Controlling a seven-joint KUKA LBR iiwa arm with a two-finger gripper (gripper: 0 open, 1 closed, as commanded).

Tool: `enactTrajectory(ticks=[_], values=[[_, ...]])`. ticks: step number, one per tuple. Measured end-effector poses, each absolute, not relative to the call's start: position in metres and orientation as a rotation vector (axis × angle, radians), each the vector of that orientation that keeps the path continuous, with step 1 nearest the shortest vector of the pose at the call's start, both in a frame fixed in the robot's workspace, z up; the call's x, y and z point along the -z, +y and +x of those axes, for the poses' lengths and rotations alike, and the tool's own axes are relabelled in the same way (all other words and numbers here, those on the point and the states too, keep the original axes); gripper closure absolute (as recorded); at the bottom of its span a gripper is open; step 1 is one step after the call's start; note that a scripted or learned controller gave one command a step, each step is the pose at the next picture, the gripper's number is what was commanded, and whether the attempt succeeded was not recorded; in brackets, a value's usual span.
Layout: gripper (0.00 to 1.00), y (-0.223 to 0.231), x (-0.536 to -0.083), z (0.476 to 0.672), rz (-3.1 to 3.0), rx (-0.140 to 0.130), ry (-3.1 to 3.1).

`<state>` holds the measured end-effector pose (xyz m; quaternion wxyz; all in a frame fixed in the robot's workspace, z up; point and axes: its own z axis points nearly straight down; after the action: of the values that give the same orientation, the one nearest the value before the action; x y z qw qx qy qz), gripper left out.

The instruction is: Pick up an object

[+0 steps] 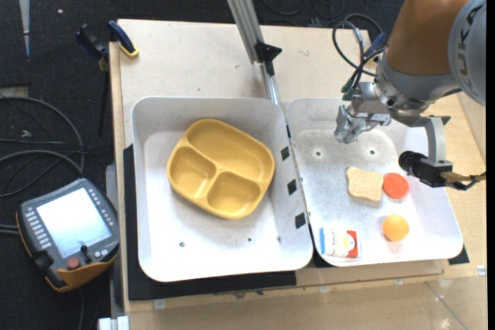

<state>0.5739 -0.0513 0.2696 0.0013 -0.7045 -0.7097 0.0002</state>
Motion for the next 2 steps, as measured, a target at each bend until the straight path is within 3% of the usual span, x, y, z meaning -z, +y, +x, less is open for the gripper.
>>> enactTrajectory(ticks=[2], values=[[1.0,0.047,-0.254,0.594,-2.213,-0.001,-2.228]])
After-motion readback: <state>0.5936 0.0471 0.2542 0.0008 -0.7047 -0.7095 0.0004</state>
